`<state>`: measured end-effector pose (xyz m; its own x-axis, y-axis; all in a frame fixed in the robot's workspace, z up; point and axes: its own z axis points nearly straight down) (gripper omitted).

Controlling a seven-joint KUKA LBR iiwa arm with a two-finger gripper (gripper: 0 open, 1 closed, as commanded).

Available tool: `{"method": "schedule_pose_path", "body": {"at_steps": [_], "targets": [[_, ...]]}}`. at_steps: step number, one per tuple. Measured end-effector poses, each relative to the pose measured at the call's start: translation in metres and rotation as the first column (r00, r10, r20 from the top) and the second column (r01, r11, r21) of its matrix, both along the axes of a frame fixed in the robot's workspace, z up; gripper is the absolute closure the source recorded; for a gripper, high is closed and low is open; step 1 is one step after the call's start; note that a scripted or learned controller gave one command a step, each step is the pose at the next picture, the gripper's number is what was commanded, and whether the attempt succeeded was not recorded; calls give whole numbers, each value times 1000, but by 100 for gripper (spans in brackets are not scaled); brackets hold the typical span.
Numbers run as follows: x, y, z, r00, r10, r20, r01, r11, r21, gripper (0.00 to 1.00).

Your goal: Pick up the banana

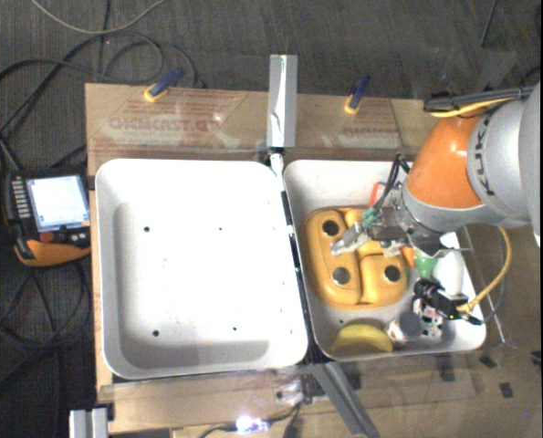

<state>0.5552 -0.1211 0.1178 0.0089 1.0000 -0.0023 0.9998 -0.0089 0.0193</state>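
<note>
Since the gripper hangs over the orange-yellow moulded plastic block w/ round holes, not the curved yellow banana, I judge a straight descent grabs the wrong obj. Grip state: can't tell. Banana lies by the right shallow white bin's front wall, long axis approx left-right, ends unclear; wall may block approach.

The banana lies hemmed between the yellow block and the near wall of the right bin (open from above).

banana | yellow, curved | lying flat | right bin, near front wall
</note>
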Motion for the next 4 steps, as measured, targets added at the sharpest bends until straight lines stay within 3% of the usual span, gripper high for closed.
{"method": "schedule_pose_path", "body": {"at_steps": [1, 2, 3, 4], "targets": [[-11, 4, -9, 999, 4, 46, -4, 1000, -7, 0], [-35, -32, -9, 999, 9, 44, -8, 1000, -5, 0], [-40, -21, -10, 944, -327, 47, 327, 945, 9, 0], [9, -52, -11, 947, -322, 21, 322, 947, 21, 0]]}}
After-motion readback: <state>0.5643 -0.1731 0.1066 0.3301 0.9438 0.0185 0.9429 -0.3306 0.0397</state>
